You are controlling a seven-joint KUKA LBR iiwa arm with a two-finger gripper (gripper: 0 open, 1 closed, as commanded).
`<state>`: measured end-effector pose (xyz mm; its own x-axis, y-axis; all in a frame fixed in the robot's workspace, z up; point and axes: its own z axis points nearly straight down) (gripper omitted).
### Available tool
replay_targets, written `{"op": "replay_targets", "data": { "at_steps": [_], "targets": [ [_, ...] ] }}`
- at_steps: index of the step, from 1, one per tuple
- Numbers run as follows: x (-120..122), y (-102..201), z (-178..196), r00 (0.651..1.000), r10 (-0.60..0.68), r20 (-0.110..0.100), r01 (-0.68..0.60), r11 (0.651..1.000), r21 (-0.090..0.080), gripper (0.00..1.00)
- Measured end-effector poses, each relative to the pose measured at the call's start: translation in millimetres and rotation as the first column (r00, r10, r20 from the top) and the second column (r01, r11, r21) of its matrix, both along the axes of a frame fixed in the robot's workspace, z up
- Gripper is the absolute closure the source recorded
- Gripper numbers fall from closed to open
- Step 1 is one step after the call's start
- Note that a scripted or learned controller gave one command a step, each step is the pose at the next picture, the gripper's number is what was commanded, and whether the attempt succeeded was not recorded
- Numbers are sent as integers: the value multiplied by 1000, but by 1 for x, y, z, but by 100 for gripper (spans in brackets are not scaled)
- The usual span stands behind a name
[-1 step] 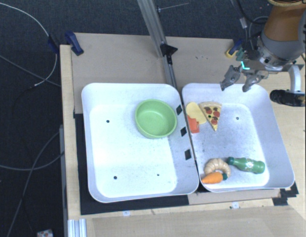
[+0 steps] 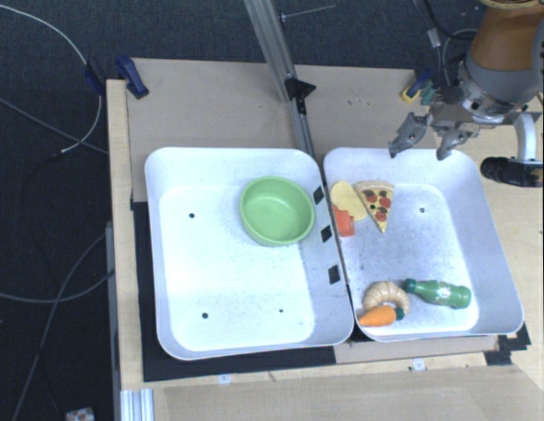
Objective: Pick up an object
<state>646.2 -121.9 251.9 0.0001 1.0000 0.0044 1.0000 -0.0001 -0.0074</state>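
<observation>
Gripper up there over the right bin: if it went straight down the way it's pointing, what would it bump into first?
Probably just the right bin itself. The gripper, fingers spread and holding nothing, hangs over the bin's bare far rim. The pizza slice lies nearer the camera and a bit left, likely missed, though depth is hard to judge.

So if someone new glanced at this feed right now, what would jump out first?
Probably the green bowl, alone in the left bin. Next, the toy food in the right bin: a pizza slice near the top left, and a green bottle by the front edge. The hand hovers open over that bin's back rim.
</observation>
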Motion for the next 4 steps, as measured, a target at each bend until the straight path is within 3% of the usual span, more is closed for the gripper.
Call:
{"op": "replay_targets", "data": {
  "at_steps": [3, 4],
  "targets": [
    [-9, 9, -159, 1000, -1, -9, 1, 1000, 1, 0],
    [-6, 8, -141, 1000, -3, -3, 3, 1000, 1, 100]
  ]
}}
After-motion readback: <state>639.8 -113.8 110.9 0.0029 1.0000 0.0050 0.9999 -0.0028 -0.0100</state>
